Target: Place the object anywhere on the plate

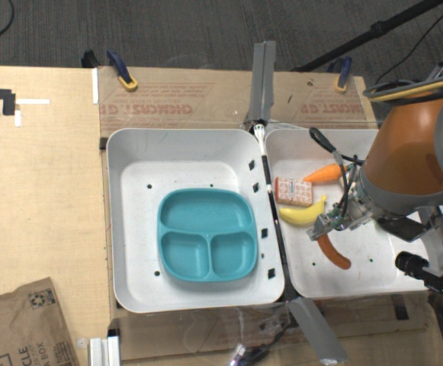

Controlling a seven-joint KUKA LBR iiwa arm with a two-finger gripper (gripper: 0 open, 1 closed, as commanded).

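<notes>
right bin [373,280]: end effector [329,224] partly hides sausage [335,253], banana [300,213].

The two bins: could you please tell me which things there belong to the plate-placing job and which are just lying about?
Belonging to the job:
- teal plate, in the left bin
- claw, over the right bin
- banana, carrot, sausage, small box: candidates

Lying about:
- clamps
- paper bag
</notes>
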